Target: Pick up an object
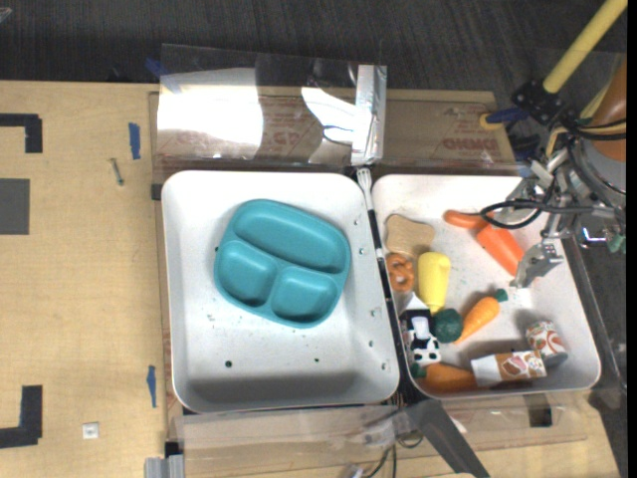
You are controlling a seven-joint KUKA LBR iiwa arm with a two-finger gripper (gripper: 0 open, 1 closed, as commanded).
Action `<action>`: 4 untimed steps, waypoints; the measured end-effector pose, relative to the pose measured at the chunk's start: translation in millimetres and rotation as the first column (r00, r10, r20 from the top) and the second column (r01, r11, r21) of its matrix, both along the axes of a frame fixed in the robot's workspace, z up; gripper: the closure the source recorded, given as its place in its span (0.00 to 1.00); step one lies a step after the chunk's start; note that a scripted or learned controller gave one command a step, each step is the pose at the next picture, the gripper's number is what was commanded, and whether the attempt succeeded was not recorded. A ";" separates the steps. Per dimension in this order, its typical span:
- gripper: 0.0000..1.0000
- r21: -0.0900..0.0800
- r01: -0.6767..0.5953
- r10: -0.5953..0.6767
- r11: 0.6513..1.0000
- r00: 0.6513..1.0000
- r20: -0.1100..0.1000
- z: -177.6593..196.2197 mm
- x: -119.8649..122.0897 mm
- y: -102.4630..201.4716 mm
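Filling the left bin [189, 347], a teal divided plate [282, 260] lies flat. Toy foods crowd the right bin [587, 352]: yellow piece [433, 278], carrot [480, 315]. The pincer [530, 267] hovers just right of them; its grip cannot be told.

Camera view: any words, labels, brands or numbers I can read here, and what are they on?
Cardboard behind the right bin: reddish print, mirrored or upside down, too blurred to read.
Cardboard behind the left bin: faint reddish print under glare, unreadable.
White and brown packet in the right bin: printed pattern, no legible words.
Nothing else bears text.
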State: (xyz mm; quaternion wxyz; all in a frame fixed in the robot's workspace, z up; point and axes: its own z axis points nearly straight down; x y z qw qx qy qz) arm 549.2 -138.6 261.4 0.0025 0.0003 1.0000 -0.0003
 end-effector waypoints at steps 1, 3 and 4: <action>0.00 0.002 0.243 -0.243 0.970 0.970 -0.010 -156.0 -8.6 -39.3; 1.00 0.002 0.346 -0.346 0.938 0.938 0.019 -160.6 -38.9 -22.3; 0.00 0.002 0.345 -0.345 0.939 0.938 0.018 -161.2 -39.1 -22.0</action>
